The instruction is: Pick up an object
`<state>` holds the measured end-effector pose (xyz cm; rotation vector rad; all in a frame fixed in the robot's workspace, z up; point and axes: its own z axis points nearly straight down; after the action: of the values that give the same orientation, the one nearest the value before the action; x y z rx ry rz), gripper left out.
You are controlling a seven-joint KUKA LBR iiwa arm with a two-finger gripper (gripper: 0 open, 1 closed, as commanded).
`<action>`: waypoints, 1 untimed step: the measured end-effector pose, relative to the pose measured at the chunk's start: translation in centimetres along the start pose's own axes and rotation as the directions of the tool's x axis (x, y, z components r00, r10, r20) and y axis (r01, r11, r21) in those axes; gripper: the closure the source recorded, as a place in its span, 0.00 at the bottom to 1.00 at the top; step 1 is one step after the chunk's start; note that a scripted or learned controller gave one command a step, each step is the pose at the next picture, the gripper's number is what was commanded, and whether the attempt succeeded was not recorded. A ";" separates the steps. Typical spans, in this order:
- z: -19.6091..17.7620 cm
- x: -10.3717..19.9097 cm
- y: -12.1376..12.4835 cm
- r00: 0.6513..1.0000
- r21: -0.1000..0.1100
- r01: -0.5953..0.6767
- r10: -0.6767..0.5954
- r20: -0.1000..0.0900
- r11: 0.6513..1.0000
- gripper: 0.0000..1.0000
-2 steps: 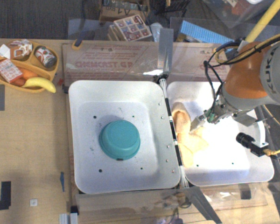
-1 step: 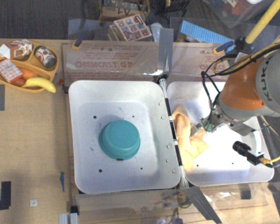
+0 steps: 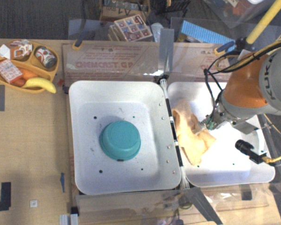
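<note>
Gripper (image 3: pixel 210 123) down on the tan cloth (image 3: pixel 193 142) in the right bin (image 3: pixel 234 170) — grip unclear; teal bowl (image 3: pixel 120 140) sits well apart.

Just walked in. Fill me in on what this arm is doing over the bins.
The arm's gripper is down in the right bin, at the edge of a crumpled tan cloth lying along that bin's left side. Whether it has actually caught the cloth can't be told from this angle. The left bin has a teal bowl sitting upside down, untouched.
</note>
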<state>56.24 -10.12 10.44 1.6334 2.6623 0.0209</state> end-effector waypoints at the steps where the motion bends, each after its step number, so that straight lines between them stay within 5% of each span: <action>1: -8.0 2.7 6.0 0.997 0.018 0.083 -0.083 -0.007 0.996 1.00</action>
<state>60.12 -4.99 18.55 1.5287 2.7403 0.0011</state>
